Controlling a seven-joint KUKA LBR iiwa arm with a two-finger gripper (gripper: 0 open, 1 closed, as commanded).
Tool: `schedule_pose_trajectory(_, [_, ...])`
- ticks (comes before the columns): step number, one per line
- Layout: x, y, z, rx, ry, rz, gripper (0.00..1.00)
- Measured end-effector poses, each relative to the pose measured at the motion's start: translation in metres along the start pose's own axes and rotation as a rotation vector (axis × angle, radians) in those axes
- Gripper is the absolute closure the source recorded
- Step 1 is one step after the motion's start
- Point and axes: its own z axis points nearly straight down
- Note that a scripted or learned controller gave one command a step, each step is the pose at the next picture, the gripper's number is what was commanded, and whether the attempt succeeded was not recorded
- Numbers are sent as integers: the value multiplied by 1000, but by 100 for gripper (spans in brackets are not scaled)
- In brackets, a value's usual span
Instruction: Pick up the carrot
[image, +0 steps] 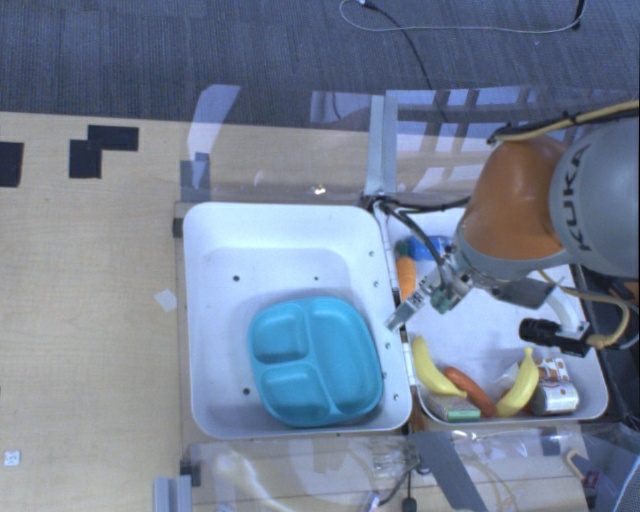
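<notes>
The carrot (405, 274) is a short orange piece lying against the left wall of the right bin (590, 400), just below a blue object (418, 246). My gripper (418, 303) hangs low over that wall, right beside the carrot's lower end, pointing down and to the left. I see nothing held in it. The grey arm with its orange band (510, 205) covers the upper middle of the right bin.
The left bin (215, 300) holds a blue sectioned plate (315, 360). At the front of the right bin lie two yellow bananas (433, 370) (518, 385), a red-orange stick-shaped item (470, 388), a small green piece (460, 412) and a small can (555, 390).
</notes>
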Motion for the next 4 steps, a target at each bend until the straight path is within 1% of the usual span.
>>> schedule_pose_trajectory(1, [74,12,-30,19,-6,146,0])
schedule_pose_trajectory(2, [-2,37,-29,19,-7,167,0])
schedule_pose_trajectory(3, [21,-62,-31,20,-7,212,0])
schedule_pose_trajectory(4, [-16,-3,-30,19,-6,-6,0])
